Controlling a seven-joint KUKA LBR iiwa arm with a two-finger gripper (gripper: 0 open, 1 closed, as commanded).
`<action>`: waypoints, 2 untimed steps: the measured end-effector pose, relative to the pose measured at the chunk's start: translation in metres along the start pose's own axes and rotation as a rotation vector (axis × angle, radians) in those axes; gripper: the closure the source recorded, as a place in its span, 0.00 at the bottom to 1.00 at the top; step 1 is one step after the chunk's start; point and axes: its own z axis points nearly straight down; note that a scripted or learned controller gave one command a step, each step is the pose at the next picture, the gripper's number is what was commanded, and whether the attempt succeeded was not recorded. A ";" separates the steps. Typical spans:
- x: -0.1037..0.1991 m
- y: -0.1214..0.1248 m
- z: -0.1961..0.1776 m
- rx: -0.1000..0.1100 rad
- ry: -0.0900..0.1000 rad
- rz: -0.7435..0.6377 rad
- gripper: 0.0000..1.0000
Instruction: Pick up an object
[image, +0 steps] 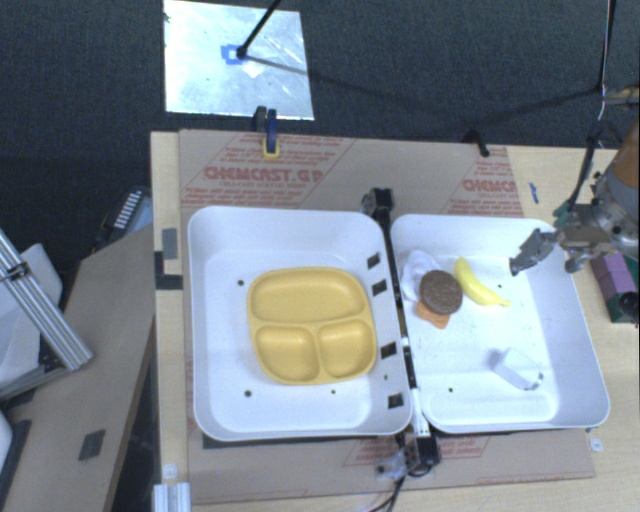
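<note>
Taking the right bin (575, 400) as your landmark: nearest its front edge lies a small white block (516, 370). Farther back, toward its left wall, a brown round toy (440, 292) sits on an orange piece, touching a white cloth-like lump, with a yellow banana (480, 284) just beside it. Beyond, over its right rim, hovers the gripper (550, 254) (holding nothing; finger spread unreadable). You'd do well to centre over the banana before descending.

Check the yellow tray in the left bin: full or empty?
Empty. The yellow tray lies flat in the left bin, and all three compartments show bare yellow.
</note>
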 end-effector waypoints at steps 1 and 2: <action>0.000 0.002 -0.006 -0.010 -0.002 -0.003 0.00; 0.008 -0.004 0.043 -0.007 -0.001 -0.001 0.00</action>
